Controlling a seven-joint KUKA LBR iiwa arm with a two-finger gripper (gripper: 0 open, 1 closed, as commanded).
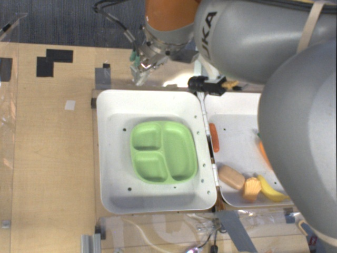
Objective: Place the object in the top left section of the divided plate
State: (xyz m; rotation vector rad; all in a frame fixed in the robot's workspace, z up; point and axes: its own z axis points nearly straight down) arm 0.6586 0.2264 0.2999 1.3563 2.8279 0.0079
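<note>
The green divided plate [163, 152] lies in the middle of the left white bin [113, 194], with two small sections on its left side and one large section on its right; all three are bare. My gripper [141, 70] hangs beyond the far rim of the left bin, above the wooden bench and well behind the plate. Whether anything sits in it cannot be made out. In the right bin [237, 125] lie a thin red-orange stick [212, 136], a tan block [231, 177], a small orange piece [251, 188] and a yellow banana [272, 190].
The grey arm covers much of the right bin and the upper right of the view. Another orange item [262, 152] shows at the arm's edge. Black markers [52, 61] sit on the bench at the far left. The wooden bench stretches left of the bins.
</note>
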